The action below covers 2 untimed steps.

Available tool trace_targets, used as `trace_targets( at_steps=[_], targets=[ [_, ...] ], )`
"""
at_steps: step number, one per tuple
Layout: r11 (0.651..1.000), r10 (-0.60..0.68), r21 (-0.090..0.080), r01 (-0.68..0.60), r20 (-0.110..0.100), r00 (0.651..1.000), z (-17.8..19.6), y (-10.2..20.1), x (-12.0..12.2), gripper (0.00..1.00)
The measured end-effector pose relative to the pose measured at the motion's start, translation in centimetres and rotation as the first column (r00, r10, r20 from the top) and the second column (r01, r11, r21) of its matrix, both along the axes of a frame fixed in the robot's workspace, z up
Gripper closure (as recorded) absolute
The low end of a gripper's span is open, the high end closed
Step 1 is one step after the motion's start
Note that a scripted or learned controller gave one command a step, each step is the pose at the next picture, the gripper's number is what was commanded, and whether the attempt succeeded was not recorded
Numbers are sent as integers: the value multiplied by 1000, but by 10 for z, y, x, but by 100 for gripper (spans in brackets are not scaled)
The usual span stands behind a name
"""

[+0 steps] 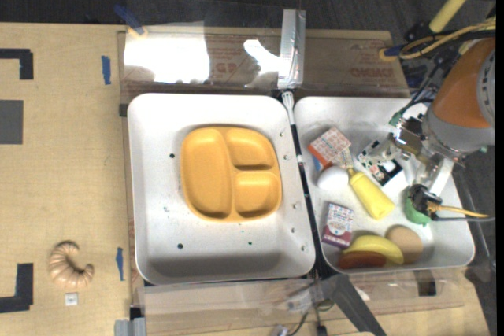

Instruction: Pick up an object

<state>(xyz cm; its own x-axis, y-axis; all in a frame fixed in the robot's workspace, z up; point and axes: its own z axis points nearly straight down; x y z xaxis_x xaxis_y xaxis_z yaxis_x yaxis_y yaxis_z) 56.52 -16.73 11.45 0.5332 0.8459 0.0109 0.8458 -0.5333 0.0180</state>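
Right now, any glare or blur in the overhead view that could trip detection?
Camera view: strong glare on the clear sheet behind the left bin, washed to white; lighter sheen on the right bin floor. The yellow tray is evenly lit and sharp; the hand region looks slightly soft.

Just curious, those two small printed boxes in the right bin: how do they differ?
The upper box looks reddish-orange and lies turned at an angle; the lower box looks purple and white and sits nearly straight. The upper one lies nearer the bin's middle, the lower one near the left wall. Both are small printed cartons.
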Motion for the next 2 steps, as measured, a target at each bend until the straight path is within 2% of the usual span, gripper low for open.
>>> trace_targets(
  at_steps=[1, 2],
  targets=[
    [986, 168, 3, -168, -23, 985, -9, 35, -18, 0],
    [998, 69, 1, -69, -18, 997, -28, 12, 11, 0]
  ],
)
